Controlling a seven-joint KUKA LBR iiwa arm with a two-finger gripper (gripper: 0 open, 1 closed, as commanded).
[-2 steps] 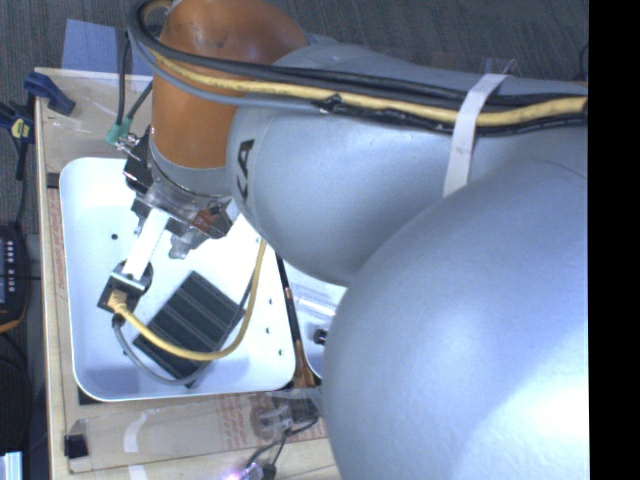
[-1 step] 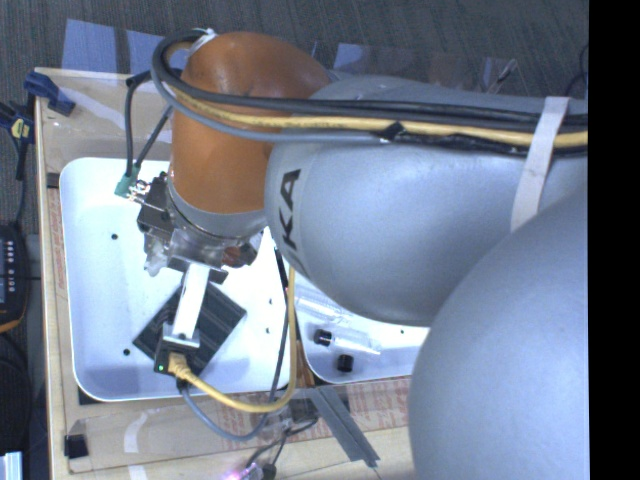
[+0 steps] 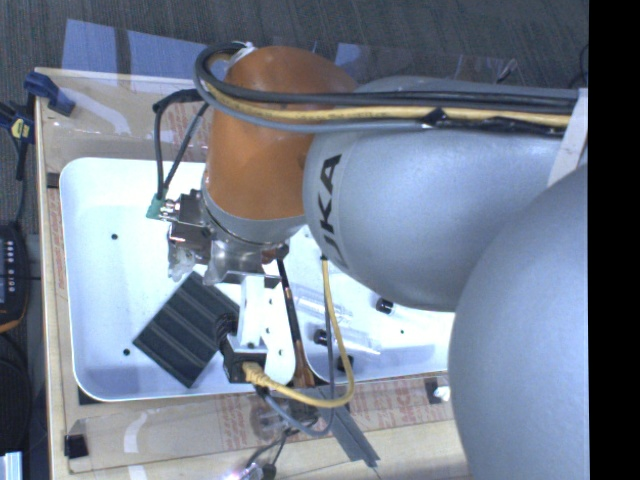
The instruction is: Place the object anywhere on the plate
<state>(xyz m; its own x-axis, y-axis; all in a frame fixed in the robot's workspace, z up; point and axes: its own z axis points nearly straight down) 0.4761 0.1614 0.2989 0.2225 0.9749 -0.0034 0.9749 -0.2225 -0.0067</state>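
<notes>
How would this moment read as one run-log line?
arm: reaching from right | wrist: over left bin | grasp: cannot tell

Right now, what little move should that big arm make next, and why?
Probably a short lift straight up. The arm hangs low over the left bin, and its orange-banded wrist hides whatever lies beneath it, plus much of the right bin. Rising a little would likely uncover the bins' floors before any grasp.

Position: fixed above the pale wooden bench [image 3: 60, 118], looking down at a slant.
Facing: onto the shallow white plastic bin [image 3: 95, 268].
Nearness: close; big grey metal arm with orange band [image 3: 400, 218] blocks the right side.
</notes>
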